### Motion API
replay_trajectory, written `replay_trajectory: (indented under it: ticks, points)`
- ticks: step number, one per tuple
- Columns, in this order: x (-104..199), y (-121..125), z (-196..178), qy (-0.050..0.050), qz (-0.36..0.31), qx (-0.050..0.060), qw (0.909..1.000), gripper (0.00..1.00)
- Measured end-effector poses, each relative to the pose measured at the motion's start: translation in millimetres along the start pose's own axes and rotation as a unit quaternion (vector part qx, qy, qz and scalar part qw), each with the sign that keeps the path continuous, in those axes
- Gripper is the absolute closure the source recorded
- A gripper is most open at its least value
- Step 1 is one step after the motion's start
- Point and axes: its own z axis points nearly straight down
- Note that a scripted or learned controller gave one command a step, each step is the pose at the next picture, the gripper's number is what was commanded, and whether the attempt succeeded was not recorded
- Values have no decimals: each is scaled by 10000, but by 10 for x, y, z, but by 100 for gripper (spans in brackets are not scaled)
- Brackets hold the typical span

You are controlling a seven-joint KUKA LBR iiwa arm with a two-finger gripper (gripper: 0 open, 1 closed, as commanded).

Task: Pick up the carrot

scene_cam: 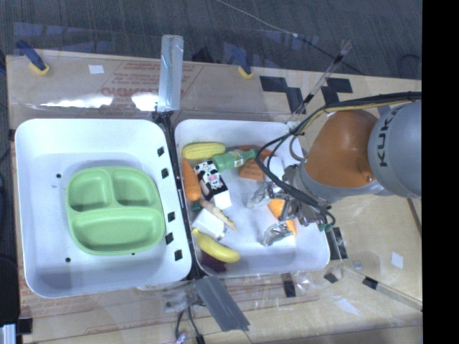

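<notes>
The carrot (191,181) (orange, slim) lies upright along the right bin's (244,264) left wall; the hand's (278,229) state is unclear.

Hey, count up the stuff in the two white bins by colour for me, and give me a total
Green: 2, divided plate and bottle
Yellow: 2, corn-like piece and banana
Orange: 3, carrot, two chunks
Black-and-white: 1, carton
Purple: 1, piece under the banana
Total: 9, though the clutter may hide more.
</notes>
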Motion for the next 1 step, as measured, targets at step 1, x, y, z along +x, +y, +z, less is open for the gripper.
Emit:
replay_trajectory:
  ticks: [1]
  points:
    - [-28,15,-116,-20,-47,9,10000,100]
